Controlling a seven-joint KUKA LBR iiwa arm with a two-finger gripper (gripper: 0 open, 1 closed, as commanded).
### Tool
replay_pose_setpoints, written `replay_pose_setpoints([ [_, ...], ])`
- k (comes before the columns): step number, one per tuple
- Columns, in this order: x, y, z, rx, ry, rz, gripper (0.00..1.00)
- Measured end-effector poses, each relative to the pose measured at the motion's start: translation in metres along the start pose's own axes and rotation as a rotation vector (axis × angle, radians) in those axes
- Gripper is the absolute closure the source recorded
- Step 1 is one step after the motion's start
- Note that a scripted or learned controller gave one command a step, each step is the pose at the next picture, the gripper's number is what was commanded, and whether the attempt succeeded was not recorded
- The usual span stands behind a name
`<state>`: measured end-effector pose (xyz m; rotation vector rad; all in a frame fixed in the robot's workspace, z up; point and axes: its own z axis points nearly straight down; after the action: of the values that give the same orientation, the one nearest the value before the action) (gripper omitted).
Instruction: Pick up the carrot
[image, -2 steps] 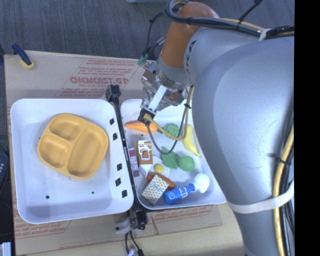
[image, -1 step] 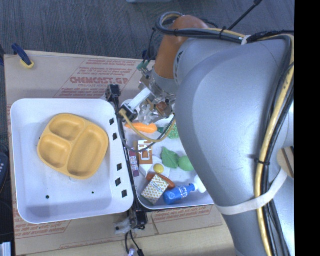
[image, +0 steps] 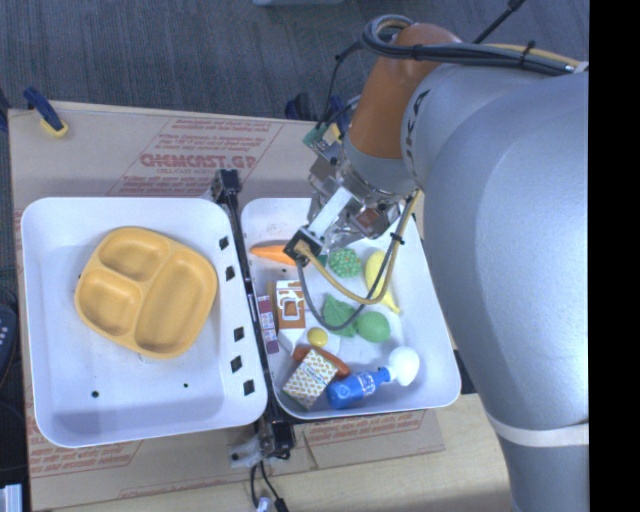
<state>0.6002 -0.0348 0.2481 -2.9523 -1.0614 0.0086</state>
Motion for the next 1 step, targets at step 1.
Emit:
replay_pose_setpoints([
  [1, 0.0005, -0.0007, -0.0097, 0.005, -0.002, -0.007, 1.00],
])
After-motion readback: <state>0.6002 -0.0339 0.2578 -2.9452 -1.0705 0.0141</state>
